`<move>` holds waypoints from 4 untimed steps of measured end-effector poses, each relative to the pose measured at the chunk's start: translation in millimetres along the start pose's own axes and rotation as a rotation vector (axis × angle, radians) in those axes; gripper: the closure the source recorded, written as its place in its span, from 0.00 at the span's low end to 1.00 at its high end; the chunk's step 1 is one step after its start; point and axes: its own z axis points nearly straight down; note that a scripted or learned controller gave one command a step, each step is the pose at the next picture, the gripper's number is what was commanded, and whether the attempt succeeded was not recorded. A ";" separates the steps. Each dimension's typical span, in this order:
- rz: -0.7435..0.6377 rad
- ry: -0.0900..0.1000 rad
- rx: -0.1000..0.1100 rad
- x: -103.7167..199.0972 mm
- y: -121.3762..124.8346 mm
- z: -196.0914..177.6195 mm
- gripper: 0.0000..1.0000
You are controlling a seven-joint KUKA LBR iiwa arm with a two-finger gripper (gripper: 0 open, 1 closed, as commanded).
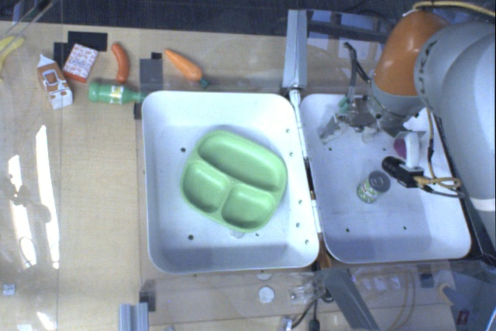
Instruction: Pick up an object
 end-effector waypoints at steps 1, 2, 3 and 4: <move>-0.025 -0.001 -0.003 -31.8 -89.9 -1.9 0.00; 0.022 -0.003 -0.003 -95.6 -88.2 -93.1 0.00; 0.109 -0.007 -0.029 -83.5 -127.2 -45.9 0.00; 0.326 -0.002 -0.001 -78.9 -132.6 -120.6 0.00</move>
